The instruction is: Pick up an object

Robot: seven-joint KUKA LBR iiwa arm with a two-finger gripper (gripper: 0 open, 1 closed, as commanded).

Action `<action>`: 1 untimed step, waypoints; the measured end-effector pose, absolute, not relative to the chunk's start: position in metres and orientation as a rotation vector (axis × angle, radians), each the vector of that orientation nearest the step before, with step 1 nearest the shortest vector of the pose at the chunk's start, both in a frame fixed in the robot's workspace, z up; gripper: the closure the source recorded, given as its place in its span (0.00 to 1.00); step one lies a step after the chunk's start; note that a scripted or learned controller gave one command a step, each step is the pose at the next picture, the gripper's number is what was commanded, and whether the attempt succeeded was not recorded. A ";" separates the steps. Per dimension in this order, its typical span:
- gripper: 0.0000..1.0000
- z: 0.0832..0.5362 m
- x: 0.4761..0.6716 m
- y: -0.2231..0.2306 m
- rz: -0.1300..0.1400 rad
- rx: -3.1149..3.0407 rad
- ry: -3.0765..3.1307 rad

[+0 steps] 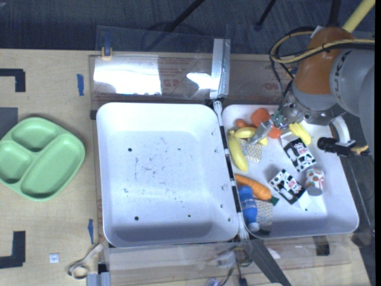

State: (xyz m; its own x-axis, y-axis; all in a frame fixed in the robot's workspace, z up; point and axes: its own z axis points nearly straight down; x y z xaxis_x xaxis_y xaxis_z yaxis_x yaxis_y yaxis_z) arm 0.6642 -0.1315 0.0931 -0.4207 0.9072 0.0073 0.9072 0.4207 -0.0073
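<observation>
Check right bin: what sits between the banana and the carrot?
In the camera view, a small mesh-patterned packet lies between the banana and the carrot, beside the banana's lower half. Below it, bare bin floor reaches the carrot.

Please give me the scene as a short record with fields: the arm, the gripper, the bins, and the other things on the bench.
arm: reaches in from the right, over the right bin
gripper: low among objects at the bin's far end
right bin contents: banana, carrot, blue bottle, black-and-white boxes
left bin: white, marked floor
bench left: green divided plate
</observation>
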 end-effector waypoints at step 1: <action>0.00 0.093 0.668 -0.156 -0.013 -1.426 -2.777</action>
